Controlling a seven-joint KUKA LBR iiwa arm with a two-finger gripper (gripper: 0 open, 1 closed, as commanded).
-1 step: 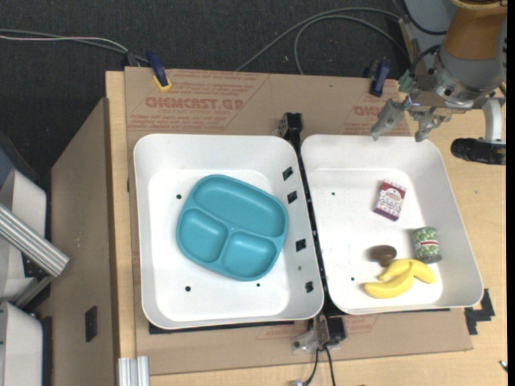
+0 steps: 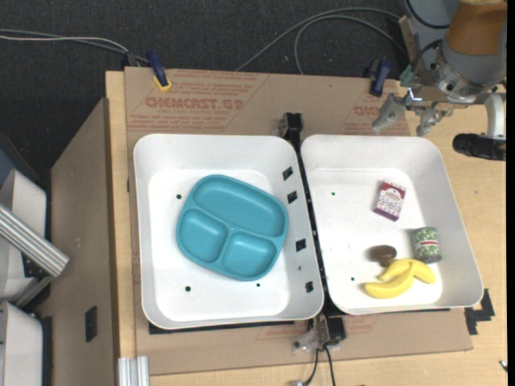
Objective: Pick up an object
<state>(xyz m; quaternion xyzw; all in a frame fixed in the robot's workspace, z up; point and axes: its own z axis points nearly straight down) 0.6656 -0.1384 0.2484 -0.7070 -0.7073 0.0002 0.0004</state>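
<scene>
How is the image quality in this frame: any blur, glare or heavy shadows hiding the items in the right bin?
Camera view: lighting is even and soft, with no harsh glare on the white bins; the banana, small can and red box read clearly with only faint shadows; the gripper at the top right looks slightly soft, so its fingers are hard to make out.

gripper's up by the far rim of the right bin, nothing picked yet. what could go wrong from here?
1. Banana, brown lump and green can are bunched in the near corner; a grasp there may nudge neighbours or hit the wall.
2. Gripper hovers over the right bin's rim; a straight descent could strike it.
</scene>
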